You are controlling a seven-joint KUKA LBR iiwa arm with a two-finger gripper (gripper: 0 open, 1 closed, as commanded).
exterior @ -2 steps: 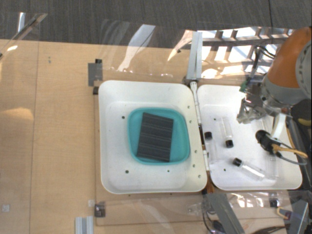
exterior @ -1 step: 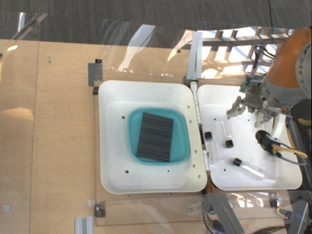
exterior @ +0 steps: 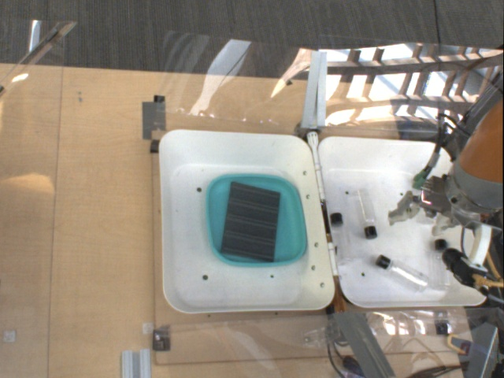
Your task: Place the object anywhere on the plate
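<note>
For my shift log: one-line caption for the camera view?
Dark ribbed block lies on teal plate in left bin; gripper over right bin.

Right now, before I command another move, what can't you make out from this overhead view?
- The claw: small and blurred over the right white bin; the finger gap is unreadable.
- The grey arm with its orange band: cut off by the right edge.
- The two clear plastic tubes with black caps: too faint against the bin to judge contents.
- The dark ribbed rectangular block hides the teal plate's centre.
</note>
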